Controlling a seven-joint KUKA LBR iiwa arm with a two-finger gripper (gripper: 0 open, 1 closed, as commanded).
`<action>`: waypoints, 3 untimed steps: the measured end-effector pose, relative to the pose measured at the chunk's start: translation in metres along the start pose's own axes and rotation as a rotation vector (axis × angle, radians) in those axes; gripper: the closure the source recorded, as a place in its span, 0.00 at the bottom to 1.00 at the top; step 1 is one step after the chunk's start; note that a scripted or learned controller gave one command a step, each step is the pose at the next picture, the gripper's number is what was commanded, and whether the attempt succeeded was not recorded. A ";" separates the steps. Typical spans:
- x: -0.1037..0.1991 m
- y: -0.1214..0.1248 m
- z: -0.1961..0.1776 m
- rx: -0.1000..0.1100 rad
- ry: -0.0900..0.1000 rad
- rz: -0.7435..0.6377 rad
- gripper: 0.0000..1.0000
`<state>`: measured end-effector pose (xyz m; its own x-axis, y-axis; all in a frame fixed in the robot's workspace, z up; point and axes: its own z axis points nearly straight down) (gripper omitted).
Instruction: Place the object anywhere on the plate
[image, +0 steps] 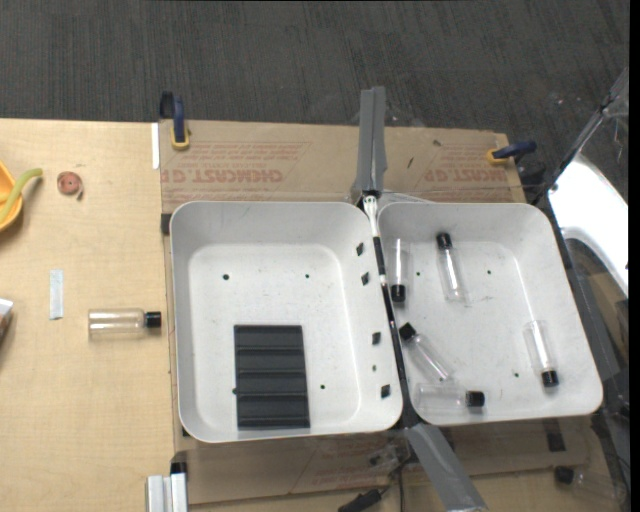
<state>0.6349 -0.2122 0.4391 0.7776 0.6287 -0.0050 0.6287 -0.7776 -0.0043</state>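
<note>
A black ribbed plate lies flat in the left bin, near its front edge. Several clear vials with black caps lie in the right bin. One vial rests along the left wall and another vial lies beside it. A third vial lies tilted near the middle divider. At the front wall a vial lies crosswise. Near the right wall is one more vial.
A clear bottle with a black cap lies on the wooden bench left of the bins. Further left are a small white strip, a pink disc and an orange object. Clamps hold the cardboard at the back.
</note>
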 end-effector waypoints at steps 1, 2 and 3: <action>0.039 -0.021 0.000 -0.001 0.001 0.221 0.00; -0.056 -0.032 -0.001 -0.001 0.001 0.140 0.00; 0.042 -0.029 0.000 -0.001 0.001 0.252 0.00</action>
<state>0.6497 -0.1631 0.4395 0.9099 0.4147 -0.0043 0.4147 -0.9099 -0.0019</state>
